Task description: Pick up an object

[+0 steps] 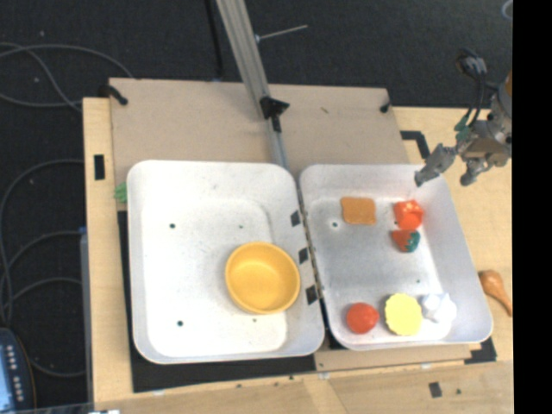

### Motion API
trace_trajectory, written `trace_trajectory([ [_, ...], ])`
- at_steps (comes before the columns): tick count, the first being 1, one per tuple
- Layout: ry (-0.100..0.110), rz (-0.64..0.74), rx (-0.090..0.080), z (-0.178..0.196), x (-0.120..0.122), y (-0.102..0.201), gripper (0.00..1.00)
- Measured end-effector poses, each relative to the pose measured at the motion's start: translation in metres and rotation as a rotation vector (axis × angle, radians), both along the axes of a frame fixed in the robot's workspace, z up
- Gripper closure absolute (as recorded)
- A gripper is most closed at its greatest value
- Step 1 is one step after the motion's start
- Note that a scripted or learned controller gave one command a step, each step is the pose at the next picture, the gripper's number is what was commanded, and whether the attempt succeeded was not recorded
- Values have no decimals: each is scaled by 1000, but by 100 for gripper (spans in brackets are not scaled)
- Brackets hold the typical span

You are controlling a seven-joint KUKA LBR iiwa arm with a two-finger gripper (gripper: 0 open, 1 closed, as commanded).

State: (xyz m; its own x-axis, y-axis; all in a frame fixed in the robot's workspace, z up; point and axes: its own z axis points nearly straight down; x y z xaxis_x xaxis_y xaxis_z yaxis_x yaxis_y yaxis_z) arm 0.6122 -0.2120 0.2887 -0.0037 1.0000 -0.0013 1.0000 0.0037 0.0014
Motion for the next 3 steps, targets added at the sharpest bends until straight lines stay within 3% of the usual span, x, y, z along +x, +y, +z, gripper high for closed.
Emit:
trace_trajectory([
  [1,0,0,-1,0,0,0,0],
  [3,5,-6,-2,-87,2,-5,0],
])
